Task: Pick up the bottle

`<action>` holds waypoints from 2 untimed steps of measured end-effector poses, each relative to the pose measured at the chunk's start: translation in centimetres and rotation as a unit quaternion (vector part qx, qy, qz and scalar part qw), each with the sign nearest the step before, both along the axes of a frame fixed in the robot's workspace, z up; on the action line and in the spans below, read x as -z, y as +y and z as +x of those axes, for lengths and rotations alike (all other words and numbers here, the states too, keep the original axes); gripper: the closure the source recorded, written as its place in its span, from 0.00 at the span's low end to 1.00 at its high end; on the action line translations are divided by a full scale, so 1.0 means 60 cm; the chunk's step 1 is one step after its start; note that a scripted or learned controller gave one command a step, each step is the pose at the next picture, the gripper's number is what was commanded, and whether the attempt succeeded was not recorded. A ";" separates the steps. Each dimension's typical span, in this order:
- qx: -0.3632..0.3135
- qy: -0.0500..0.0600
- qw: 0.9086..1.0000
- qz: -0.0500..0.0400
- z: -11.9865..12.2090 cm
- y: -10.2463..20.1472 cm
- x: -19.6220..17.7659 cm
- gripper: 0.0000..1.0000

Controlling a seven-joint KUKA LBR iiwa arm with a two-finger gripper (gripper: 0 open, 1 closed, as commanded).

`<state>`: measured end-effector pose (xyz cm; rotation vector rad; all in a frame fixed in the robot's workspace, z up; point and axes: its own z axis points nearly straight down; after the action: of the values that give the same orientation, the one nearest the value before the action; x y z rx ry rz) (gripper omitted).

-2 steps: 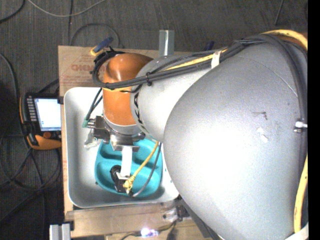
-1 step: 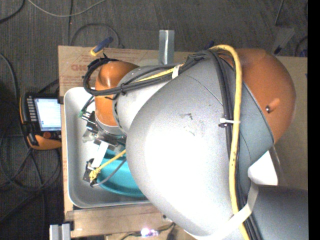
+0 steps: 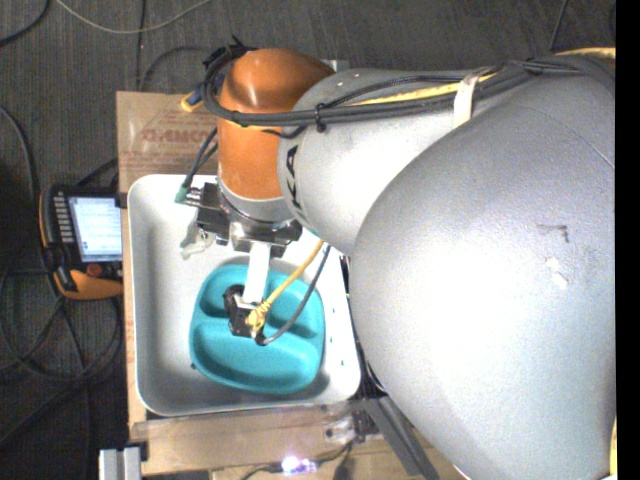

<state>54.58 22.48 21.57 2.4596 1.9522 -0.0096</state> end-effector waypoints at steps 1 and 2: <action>0.000 0.002 1.000 -0.003 -0.001 -0.001 -0.012 1.00; 0.175 -0.001 0.985 -0.001 0.048 0.011 0.022 1.00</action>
<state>57.49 23.17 20.27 2.7619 1.4904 -0.0109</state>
